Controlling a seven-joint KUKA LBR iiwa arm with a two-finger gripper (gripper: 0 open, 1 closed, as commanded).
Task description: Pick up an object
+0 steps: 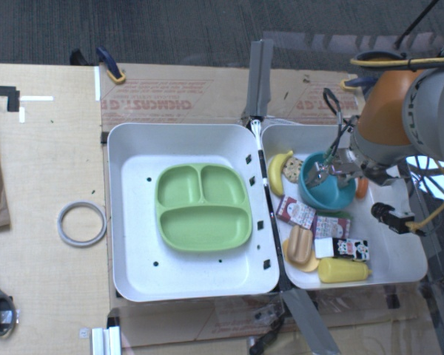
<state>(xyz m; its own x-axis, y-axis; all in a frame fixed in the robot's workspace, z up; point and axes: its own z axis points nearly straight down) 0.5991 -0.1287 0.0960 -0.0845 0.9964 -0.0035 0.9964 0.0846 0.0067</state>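
Clutter in the right bin [399, 268] is the main risk. The gripper [322, 172] hangs over the blue bowl [327, 187], beside the banana [278, 171]; whether its jaws are open I cannot tell. On the curved rim a grasp may slip or push neighbours.

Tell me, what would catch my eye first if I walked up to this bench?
Probably the green divided plate, lying alone in the left white bin. Next, the grey arm's orange band on the right, above a right bin crowded with small things: a teal bowl under the gripper, a banana beside it, and a yellow bottle near the front.
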